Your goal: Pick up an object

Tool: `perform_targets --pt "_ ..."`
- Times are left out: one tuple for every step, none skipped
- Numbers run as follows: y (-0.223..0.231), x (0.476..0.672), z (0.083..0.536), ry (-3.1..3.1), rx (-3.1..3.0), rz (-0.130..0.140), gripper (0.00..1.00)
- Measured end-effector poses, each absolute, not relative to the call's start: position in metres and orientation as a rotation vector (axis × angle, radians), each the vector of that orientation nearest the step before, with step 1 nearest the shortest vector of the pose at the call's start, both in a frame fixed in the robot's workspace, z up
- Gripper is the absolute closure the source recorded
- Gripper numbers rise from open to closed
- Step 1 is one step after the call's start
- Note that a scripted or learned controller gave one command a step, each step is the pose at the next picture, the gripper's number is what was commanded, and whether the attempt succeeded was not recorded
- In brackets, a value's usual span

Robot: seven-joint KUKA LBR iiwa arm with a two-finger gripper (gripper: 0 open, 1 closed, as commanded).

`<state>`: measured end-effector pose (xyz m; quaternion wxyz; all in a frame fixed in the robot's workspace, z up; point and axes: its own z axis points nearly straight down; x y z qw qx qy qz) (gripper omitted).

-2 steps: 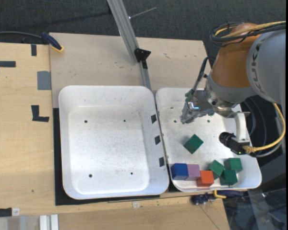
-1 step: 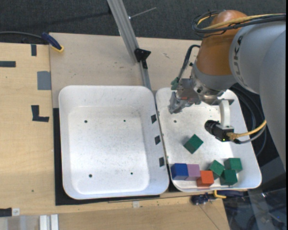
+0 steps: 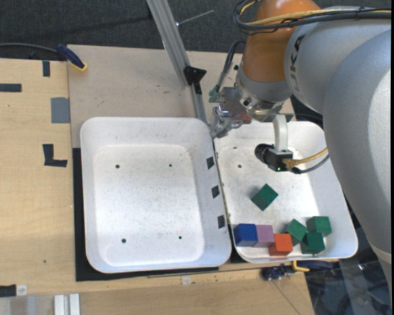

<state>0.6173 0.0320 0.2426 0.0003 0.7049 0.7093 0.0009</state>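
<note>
Several small blocks lie in the right bin (image 3: 328,143). A dark green block (image 3: 264,197) sits alone near its middle. Along the front wall cluster a blue block (image 3: 245,233), a purple block (image 3: 265,233), an orange block (image 3: 282,243) and three green blocks (image 3: 313,241). My gripper (image 3: 222,122) hangs over the bin's back left corner, close to the rim shared with the left bin, well behind all the blocks. Nothing is visible in its grasp.
The left bin (image 3: 92,176) stands beside the right one, their rims touching. A slanted metal bar (image 3: 174,38) runs down to the gripper's area. A black cable fitting (image 3: 273,157) hangs from the wrist over the right bin.
</note>
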Motion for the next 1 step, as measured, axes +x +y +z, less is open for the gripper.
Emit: perform_targets --pt "0.0869 0.6464 0.2363 2.229 2.216 0.001 1.0"
